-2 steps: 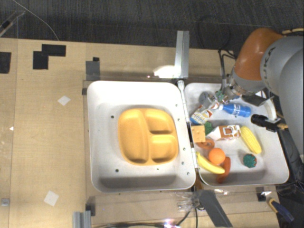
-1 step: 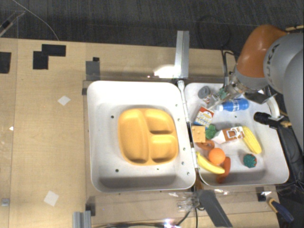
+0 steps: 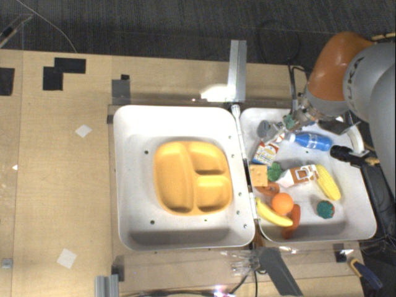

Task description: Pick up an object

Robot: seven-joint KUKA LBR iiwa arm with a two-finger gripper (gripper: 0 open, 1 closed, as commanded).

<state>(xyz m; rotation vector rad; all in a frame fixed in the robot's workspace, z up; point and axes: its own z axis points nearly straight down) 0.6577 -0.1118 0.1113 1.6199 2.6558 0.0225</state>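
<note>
The tool (image 3: pixel 291 121) hangs low at the back of the right bin (image 3: pixel 365 228), above a grey cup (image 3: pixel 265 128) and just beside the blue bottle (image 3: pixel 312 142); I can't tell its spread. That crowded corner worries me: it could nudge the bottle or snack packet (image 3: pixel 267 151) aside and come up with nothing.

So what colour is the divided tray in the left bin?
Yellow: the divided tray shows best in the camera view.
</note>
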